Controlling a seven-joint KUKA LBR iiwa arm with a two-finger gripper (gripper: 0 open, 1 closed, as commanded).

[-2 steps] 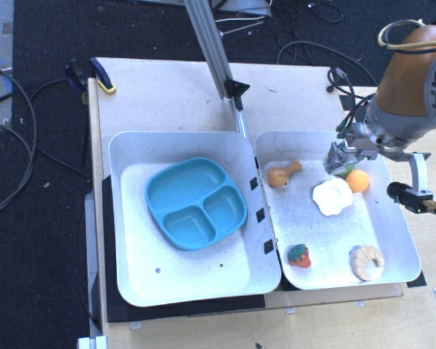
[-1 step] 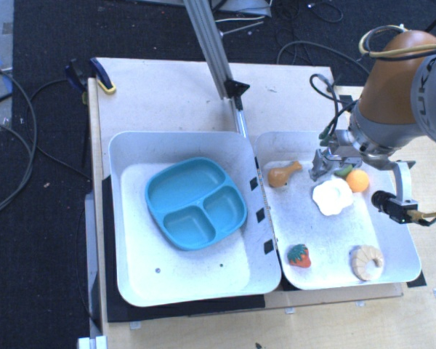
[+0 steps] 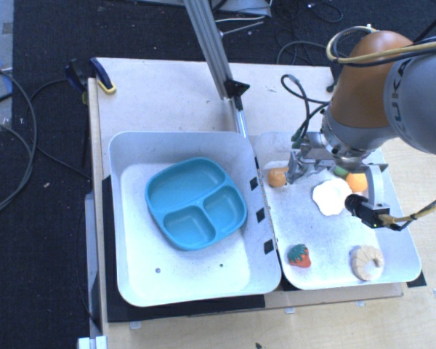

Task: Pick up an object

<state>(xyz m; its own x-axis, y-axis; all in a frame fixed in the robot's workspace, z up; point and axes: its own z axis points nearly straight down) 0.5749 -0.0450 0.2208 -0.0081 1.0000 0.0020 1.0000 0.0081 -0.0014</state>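
A: Where is the arm (image 3: 392,86) sitting?

B: It is reaching in from the right and hanging low over the right bin (image 3: 392,267). The gripper (image 3: 296,167) is pointing down near that bin's upper left corner, just beside a small orange-tan lump (image 3: 277,177) that looks like a bread roll.

A: Is it gripping that roll?

B: I cannot tell. The fingers are dark and partly hidden under the wrist, so whether they are apart or together is not showing. The roll is lying on the bin floor at the gripper's left, and nothing is showing between the fingers.

A: What else is lying in that bin?

B: A white fried-egg shape (image 3: 330,197) is resting near the middle, with an orange ball (image 3: 357,182) just right of it and a bit of green (image 3: 341,171) peeking out beneath the wrist. A toy strawberry (image 3: 299,255) is lying toward the front, and a pale croissant-like pastry (image 3: 366,262) is sitting near the front right corner, well apart from the gripper.

A: And the left bin (image 3: 131,267)?

B: It is holding a blue divided plate (image 3: 195,203), tilted a little, with three compartments.
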